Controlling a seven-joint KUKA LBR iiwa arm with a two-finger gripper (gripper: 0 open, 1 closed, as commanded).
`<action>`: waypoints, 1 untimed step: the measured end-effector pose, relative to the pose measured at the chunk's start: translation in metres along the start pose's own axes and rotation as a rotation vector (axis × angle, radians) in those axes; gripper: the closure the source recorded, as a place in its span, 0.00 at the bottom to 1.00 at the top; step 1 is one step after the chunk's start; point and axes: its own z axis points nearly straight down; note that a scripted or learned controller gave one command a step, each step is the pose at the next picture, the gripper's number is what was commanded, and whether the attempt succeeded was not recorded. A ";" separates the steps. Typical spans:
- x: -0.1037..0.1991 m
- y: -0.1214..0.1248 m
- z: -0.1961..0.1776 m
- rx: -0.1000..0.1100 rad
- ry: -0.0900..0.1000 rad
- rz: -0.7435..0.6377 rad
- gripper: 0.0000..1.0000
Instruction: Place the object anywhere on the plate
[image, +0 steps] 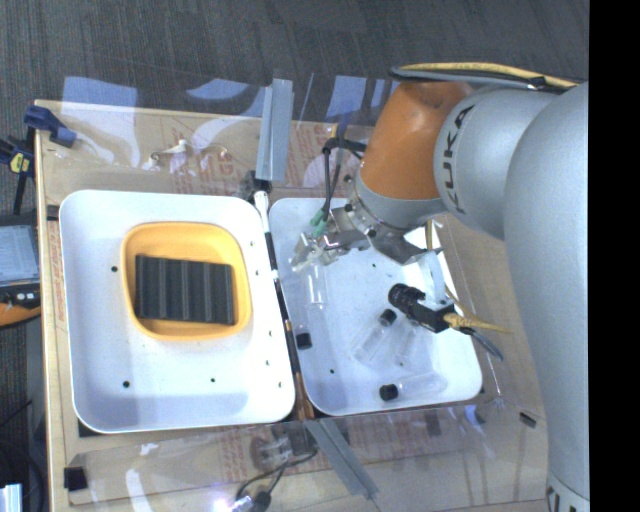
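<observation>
Hand down in the right bin, plate waiting on the left

The hand (318, 240) sits among clear vials (375, 348), probably to pick one; I cannot tell how wide it is. The yellow plate (180, 238) holds a ribbed block (185, 290).

**A:** What carries everything?

**B:** A pale wooden bench (150, 470), seen from above at a slant, its surface glossy with reflections.

**A:** And what lies directly on it?

**B:** Two shallow white bins sit side by side, almost touching: the left bin (90, 380) and the right bin (345, 395). A grey metal strip (272, 130) lies at the back, in line with the gap between them. A blue clamp (45, 125) sits at the back left corner. Crumpled clear plastic (185, 155) lies behind the left bin.
</observation>
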 end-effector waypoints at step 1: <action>0.039 0.028 0.016 -0.002 -0.001 -0.251 1.00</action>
